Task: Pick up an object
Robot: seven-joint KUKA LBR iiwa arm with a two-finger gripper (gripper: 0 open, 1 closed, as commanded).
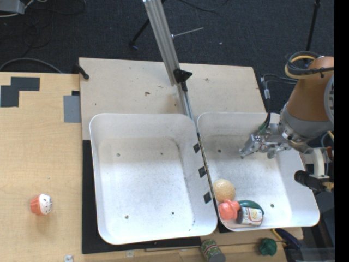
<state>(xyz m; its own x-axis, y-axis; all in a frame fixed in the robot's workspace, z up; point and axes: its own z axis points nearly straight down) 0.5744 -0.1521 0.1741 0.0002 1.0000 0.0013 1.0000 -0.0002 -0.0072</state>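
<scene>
Camera view: tan ball (223, 190) beside red-capped bottle (241, 212), right bin (294, 212).

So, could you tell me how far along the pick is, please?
Nothing looks picked yet. The gripper sits above the right bin, with nothing visible between its fingers. The tan ball, red object and bottle lie at the bin's near edge, yet to be grasped.

camera view: fixed overhead | slanted downward | mid-distance | both white bins (147, 125) framed
</scene>
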